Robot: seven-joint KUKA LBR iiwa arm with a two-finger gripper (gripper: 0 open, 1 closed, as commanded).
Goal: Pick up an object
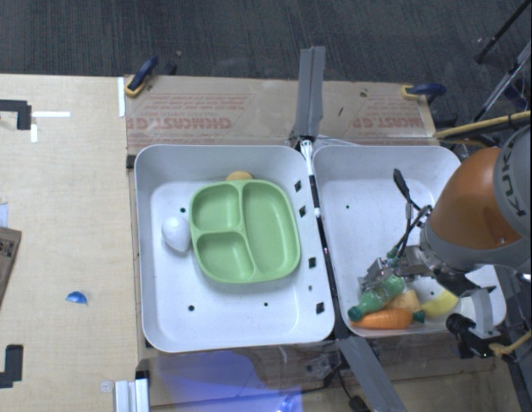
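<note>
Two white bins on table. Left bin (163,316) holds a green divided tray (245,230), with a white ball (175,233) touching its left edge. Right bin (352,196): pincer (388,273) low over a green object (379,297), orange carrot (386,318) and yellow piece (439,304) at the near wall. Pincer state: cannot tell.

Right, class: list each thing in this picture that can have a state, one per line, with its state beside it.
Green divided plate: upright in the left bin, compartments bare.
White ball: resting against the plate's left edge.
Carrot: lying flat at the right bin's front wall.
Green bottle: lying on its side below the gripper.
Yellow item: lying beside the carrot.
Gripper: low over the pile; grip not discernible.
</note>
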